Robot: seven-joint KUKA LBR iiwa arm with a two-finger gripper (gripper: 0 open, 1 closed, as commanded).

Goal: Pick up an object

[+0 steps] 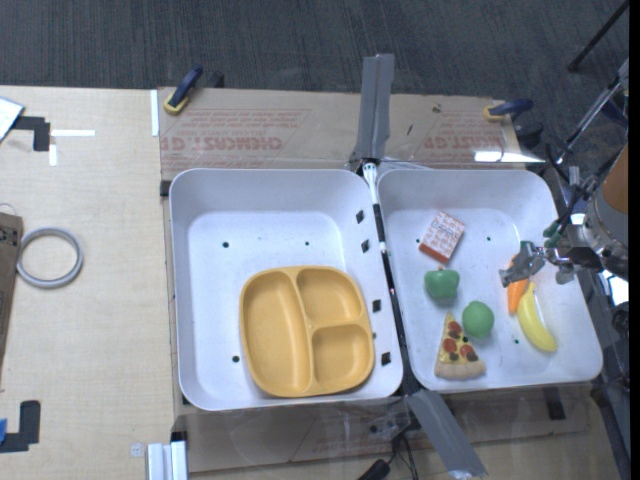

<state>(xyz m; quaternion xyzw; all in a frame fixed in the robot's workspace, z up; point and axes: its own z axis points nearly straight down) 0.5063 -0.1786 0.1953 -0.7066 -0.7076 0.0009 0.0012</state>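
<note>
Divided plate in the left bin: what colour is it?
Yellow, seen clearly in the camera view: the divided plate.

left bin: divided plate | right bin: box behind, pizza slice front, banana right

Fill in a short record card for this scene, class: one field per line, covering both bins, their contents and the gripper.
left bin: yellow divided plate
right bin: red-and-white box, two green items, pizza slice, carrot, banana
gripper: over right bin's right side, just above the carrot
bench: tape roll at left
</note>
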